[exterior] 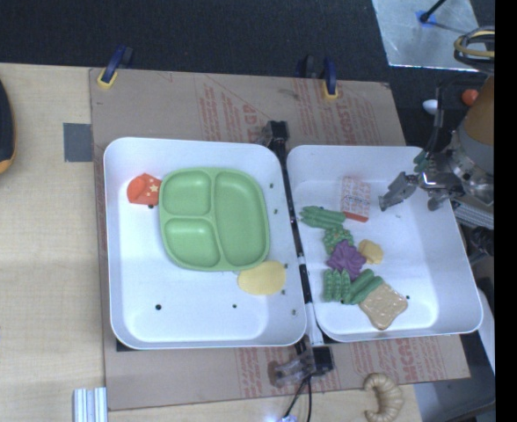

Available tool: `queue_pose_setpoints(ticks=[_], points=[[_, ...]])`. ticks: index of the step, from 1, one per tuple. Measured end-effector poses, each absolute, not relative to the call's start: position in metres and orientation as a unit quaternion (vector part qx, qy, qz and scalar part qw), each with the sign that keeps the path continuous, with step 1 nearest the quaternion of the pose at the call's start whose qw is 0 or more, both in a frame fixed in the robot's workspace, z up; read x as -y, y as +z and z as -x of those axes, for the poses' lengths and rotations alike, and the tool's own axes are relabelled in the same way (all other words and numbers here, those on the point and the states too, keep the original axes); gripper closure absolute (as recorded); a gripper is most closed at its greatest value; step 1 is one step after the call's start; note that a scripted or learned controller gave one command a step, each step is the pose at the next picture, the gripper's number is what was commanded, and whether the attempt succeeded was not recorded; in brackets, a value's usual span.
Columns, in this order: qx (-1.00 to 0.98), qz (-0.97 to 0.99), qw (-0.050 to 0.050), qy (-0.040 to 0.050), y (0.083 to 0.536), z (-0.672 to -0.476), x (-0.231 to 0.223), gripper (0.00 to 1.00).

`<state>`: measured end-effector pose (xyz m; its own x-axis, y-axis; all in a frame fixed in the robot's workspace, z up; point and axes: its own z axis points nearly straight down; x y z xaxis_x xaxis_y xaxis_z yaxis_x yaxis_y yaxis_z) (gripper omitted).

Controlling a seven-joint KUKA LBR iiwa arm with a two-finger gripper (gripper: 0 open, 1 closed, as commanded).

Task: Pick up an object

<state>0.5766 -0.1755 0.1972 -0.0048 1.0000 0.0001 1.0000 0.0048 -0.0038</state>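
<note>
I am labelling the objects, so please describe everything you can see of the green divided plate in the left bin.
The green plate is pale green, looks like plastic, with rounded corners and three compartments: one long and two smaller. It lies flat, slightly turned, in the left bin. A red piece sits at its upper-left edge and a yellow piece at its lower-right corner.

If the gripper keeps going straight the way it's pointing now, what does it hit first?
Probably bare floor of the right bin. The gripper points down-left, roughly toward the pink-and-white card, but depth is unclear, so it may land short of it.
</note>
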Motion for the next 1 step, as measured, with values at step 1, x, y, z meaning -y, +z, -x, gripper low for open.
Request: queue_pose_setpoints(ticks=[1], points=[[0.709, 0.705, 0.006, 0.0034, 0.1369, -0.5258, 0.1425, 0.00]])
